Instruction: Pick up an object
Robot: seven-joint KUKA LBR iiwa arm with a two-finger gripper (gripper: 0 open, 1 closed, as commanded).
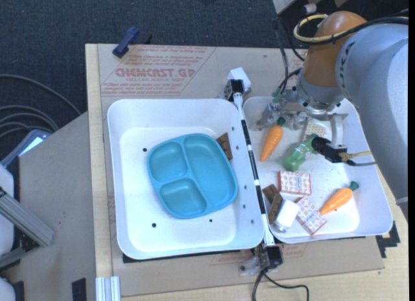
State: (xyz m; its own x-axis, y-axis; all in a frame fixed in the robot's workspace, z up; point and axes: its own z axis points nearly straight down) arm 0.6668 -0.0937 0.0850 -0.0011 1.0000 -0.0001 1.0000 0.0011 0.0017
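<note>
From the camera above the bench, the gripper (290, 119) hangs low over the far end of the right bin (376, 218), at the end of the grey arm (382, 85) with its orange band (334, 40). I cannot tell whether it is apart or together, because the wrist and its fittings hide that part; nothing shows clamped in it. The nearest thing to pick is a carrot (272, 143), lying just below the gripper and slightly to its left in this view, close to touching it. The carrot's long axis runs at a slant: the leafy top points up toward the gripper, and the narrow tip points down and left toward the wall between the bins. A green bottle (297, 156) lies just beside the carrot, to its right. Farther from the gripper, toward the near end of the bin, sit a patterned box (294, 182) and a second carrot (336, 200). Well off to the gripper's left, a blue plate (191, 175) rests in the left bin (123, 183).
</note>
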